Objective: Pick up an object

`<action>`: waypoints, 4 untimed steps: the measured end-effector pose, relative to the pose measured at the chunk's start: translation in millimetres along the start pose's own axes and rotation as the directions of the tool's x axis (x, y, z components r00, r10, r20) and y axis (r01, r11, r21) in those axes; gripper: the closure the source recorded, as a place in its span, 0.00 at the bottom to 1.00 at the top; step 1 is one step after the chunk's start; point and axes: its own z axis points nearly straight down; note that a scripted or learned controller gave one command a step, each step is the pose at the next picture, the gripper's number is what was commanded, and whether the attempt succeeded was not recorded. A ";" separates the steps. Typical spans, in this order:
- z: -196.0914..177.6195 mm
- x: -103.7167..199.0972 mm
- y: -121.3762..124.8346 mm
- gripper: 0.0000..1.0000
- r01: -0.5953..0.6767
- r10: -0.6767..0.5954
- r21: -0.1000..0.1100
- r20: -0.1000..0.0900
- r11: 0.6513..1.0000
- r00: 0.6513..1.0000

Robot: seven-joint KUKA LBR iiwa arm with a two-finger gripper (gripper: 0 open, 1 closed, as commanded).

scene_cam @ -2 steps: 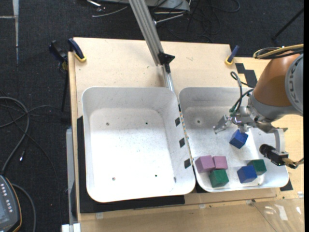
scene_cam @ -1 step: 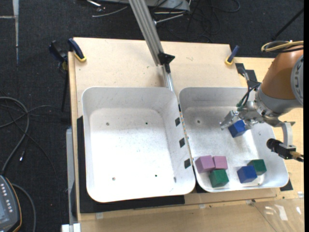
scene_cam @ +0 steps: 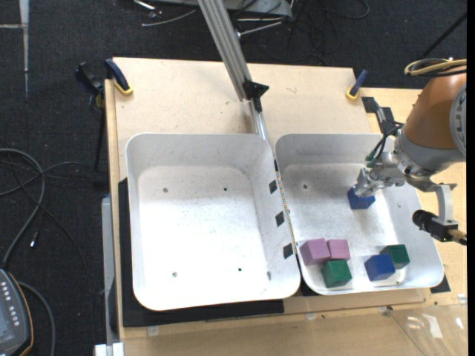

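Blue plastic cube (scene_cam: 361, 199) sat at the tips of the claw (scene_cam: 365, 188) in the right-hand shallow white bin (scene_cam: 312, 150), seemingly the chosen pick, though I could not tell whether the claw was clenched.

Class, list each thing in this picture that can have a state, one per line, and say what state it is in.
Gripper: lowered into the right bin, over a blue block.
Blue block under gripper: on the bin floor, apart from the others.
Two pink blocks: side by side, touching.
Green block: against the pink blocks.
Second blue block: beside another green block.
Right bin: holds every block.
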 end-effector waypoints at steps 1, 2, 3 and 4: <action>0.7 0.1 -0.3 0.00 -0.001 0.001 0.001 0.000 1.000 1.000; -9.6 0.3 0.5 1.00 -0.001 0.001 -0.001 -0.001 1.000 1.000; -9.1 0.2 0.3 0.00 -0.001 0.001 0.000 0.000 1.000 1.000; -19.4 0.4 1.2 1.00 0.000 0.000 -0.003 0.000 1.000 1.000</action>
